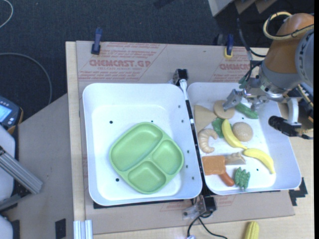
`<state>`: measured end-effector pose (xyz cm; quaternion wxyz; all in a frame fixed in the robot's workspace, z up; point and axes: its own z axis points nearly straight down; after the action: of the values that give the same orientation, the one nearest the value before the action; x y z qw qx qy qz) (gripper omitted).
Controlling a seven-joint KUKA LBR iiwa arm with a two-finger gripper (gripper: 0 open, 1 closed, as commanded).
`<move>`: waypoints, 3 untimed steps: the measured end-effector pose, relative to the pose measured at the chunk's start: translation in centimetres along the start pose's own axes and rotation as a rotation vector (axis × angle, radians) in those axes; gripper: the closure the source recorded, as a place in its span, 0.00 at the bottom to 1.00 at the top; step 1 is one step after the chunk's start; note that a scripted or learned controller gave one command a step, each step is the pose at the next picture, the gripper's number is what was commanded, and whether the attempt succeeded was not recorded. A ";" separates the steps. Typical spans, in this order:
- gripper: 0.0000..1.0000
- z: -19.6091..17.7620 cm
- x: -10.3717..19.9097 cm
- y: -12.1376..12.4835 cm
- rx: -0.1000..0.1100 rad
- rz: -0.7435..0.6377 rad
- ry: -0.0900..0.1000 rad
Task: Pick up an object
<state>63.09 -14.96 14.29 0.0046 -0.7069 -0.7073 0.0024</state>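
while the left bin holds a green divided plate, the right bin holds two bananas, a croissant, an orange block, arm reaching from the right, gripper low over a green pod at the bin's far end, jaw state impossible to tell

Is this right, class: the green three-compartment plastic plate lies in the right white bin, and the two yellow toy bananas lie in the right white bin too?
Not quite. The camera view shows the green three-compartment plastic plate lying in the left white bin, not the right one. The rest stands: the two yellow toy bananas lie in the right white bin.
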 end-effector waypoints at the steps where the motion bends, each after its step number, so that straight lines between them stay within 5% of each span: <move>1: 0.00 5.8 3.1 -0.6 -0.013 0.000 -0.003; 2: 1.00 4.1 3.0 -0.3 -0.023 0.001 -0.003; 3: 1.00 3.2 3.0 -0.3 -0.025 0.002 -0.004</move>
<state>62.80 -11.92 11.15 -0.0054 -0.7075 -0.7067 -0.0051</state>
